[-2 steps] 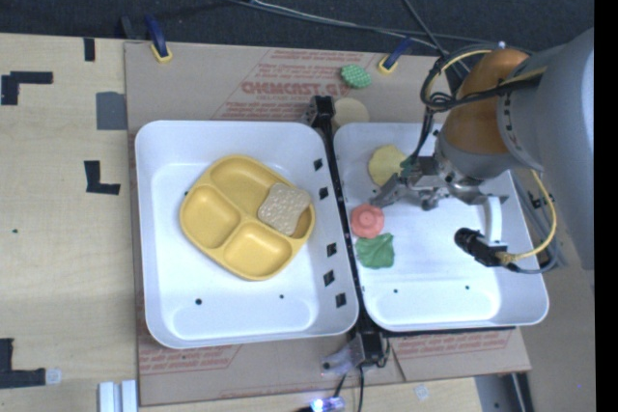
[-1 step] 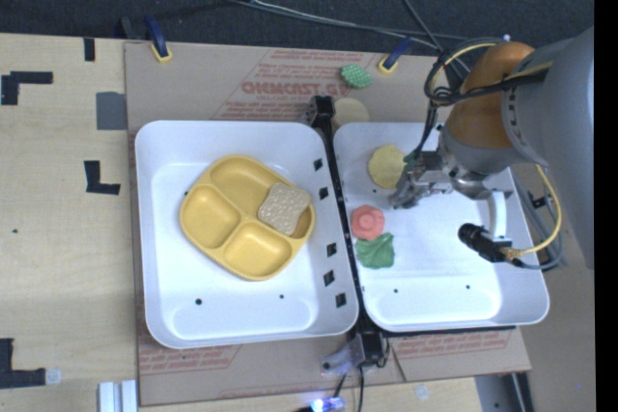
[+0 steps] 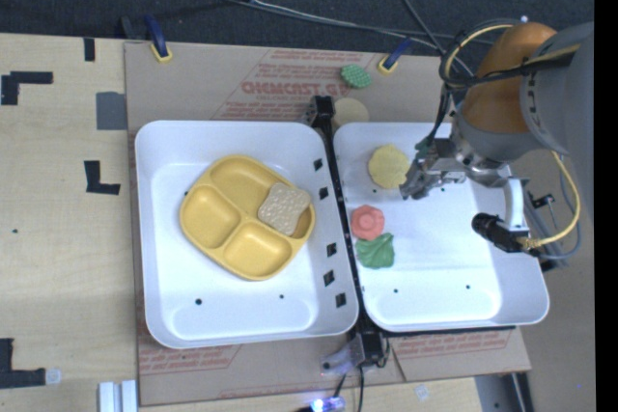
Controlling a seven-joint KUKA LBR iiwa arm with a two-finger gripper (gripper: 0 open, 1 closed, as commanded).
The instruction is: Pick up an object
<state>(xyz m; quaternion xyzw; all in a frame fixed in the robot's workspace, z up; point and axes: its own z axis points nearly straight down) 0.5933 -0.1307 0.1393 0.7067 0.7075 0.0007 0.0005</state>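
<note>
- Plainly, the gripper (image 3: 422, 180) hangs over the right bin (image 3: 483, 289), its dark tip just beside the right edge of a pale yellow round piece (image 3: 388, 166); whether the jaws are wide or narrow cannot be told, since the tip is small and blurred.
- Nothing can be seen between the jaws, and whether the tip touches the yellow piece is not clear.
- Behind the gripper, the grey arm (image 3: 555, 92) comes in from the right, with its orange band (image 3: 507, 77) above the wrist; the arm's far part is cut off by the picture's edge.
- Cables loop around the wrist, and a black fitting (image 3: 497, 231) juts out below it over the bin.
- Below the yellow piece, near the bin's left wall, lie a pink round piece (image 3: 367, 222) and a green leafy piece (image 3: 376, 252), touching each other.
- Farther left, the left bin (image 3: 193, 314) holds a yellow divided plate (image 3: 237, 217) with a tan cracker-like piece (image 3: 284, 208) resting in its right compartment.
- Beyond the bins, a small green thing (image 3: 354, 75) sits on the cardboard sheet (image 3: 270, 82).
</note>
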